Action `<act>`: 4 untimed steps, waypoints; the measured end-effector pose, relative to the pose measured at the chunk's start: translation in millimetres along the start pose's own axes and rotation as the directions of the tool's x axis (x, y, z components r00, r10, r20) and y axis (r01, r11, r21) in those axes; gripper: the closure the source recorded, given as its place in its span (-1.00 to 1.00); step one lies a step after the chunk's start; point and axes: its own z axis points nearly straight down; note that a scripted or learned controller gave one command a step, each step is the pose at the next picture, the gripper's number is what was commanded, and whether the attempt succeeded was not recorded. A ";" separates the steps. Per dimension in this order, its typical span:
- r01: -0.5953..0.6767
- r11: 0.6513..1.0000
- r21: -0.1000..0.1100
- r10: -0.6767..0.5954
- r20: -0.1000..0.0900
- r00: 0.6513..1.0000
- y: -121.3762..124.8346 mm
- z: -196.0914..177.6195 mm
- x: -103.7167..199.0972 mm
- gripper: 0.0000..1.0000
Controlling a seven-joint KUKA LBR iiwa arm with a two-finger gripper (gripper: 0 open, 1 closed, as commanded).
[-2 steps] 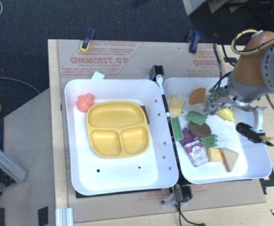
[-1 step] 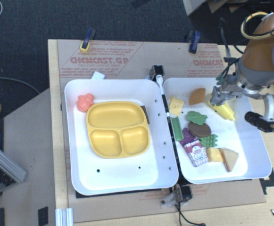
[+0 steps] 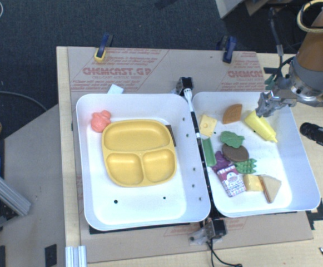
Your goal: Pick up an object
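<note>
A smooth, tapered yellow corn cob (image 3: 261,126) lies in the right bin (image 3: 303,166), its upper end just beneath the claw (image 3: 266,105). Whether the claw's metal tips are parted cannot be made out. Below-left: glossy plastic food, partly overlapping.

The brown bench (image 3: 150,65) bears two white bins (image 3: 89,166) side by side.

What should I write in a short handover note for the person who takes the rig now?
Gripper: low over the right bin, at the upper end of the yellow corn cob; finger state unclear, no hold seen.
Right bin: corn cob, cheese wedge, bread piece, other toy food.
Left bin: yellow divided plate, pink toy.
Done: approach. Left: grasp and lift.
</note>
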 end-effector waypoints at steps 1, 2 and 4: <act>0.000 1.000 0.001 0.000 0.000 1.000 1.2 -20.5 -0.2 1.00; 0.005 1.000 0.010 -0.005 -0.005 1.000 -6.9 -22.9 58.2 1.00; 0.006 1.000 0.002 -0.006 -0.005 1.000 1.4 -27.7 171.1 1.00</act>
